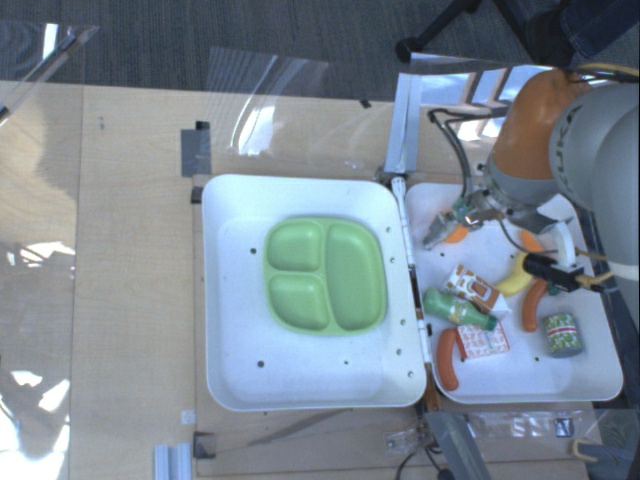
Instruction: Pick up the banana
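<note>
The banana (pixel 514 281) is yellow and lies in the right bin (pixel 590 383), near its middle right, with its far end hidden under a black part of the arm's gear. My gripper (pixel 441 231) hangs low over the bin's back left area, pointing down and to the left. It is well to the left of the banana and apart from it. A small orange piece (pixel 456 235) lies right beside the gripper's tip. I see nothing yellow at the gripper.
Around the banana lie a small carton (pixel 472 286), a green bottle (pixel 459 309), a red-and-white box (pixel 483 341), two orange-red sausages (pixel 447 358) (pixel 530 307) and a green can (pixel 562 334). The left bin (pixel 230 368) holds a green divided plate (pixel 326 274).
</note>
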`<state>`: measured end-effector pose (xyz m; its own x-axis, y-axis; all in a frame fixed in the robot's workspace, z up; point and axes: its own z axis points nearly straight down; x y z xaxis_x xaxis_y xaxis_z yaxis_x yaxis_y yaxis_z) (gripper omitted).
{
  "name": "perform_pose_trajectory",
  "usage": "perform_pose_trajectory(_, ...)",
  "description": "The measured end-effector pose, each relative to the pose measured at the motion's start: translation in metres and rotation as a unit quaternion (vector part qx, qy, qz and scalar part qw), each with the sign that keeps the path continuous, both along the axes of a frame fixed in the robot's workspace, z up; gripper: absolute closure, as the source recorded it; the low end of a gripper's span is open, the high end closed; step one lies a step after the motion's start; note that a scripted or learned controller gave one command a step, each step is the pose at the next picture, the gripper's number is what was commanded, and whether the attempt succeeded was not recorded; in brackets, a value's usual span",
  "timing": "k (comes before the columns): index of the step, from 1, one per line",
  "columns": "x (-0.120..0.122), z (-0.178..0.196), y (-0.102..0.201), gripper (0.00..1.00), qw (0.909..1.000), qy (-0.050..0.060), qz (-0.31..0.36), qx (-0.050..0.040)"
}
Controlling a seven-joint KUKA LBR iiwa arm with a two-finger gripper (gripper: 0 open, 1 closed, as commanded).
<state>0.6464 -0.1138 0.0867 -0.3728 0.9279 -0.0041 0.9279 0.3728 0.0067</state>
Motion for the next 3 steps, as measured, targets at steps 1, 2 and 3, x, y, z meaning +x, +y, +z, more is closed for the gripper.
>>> perform_pose_trajectory(1,0.015,0.000,0.000,0.00,0.9997,0.022,0.008,-0.0003)
perform_pose_trajectory(2,-0.031,0.001,0.002,0.00,0.9997,-0.001,0.026,-0.0004)
perform_pose_trajectory(3,0.015,0.001,0.007,0.00,0.9991,0.023,0.035,0.0012)
